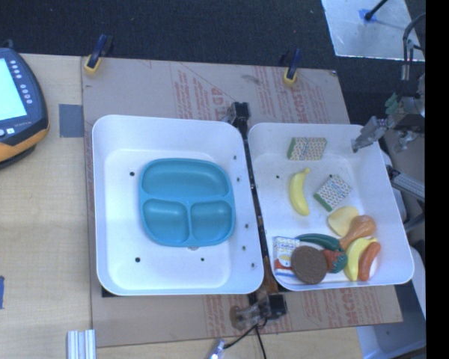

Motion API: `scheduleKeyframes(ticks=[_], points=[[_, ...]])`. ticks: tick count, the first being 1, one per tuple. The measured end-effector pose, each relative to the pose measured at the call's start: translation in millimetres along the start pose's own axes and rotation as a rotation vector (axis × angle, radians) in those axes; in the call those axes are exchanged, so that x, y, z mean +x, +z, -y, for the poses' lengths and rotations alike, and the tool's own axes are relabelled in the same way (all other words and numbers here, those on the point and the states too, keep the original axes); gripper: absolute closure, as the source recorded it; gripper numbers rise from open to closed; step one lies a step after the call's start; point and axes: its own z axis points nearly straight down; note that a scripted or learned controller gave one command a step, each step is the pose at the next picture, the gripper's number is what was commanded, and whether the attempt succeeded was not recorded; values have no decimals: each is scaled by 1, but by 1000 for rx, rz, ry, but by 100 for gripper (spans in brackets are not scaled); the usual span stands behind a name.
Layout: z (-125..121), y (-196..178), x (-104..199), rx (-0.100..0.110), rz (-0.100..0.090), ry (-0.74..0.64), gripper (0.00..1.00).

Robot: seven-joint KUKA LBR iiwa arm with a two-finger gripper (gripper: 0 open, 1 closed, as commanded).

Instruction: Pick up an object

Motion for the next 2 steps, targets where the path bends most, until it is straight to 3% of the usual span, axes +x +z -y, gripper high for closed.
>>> scheduleKeyframes(ticks=[1, 2], points=[[4, 80, 71, 1, 0, -2, 0], [12, 163, 105, 2, 0, -2, 0]])
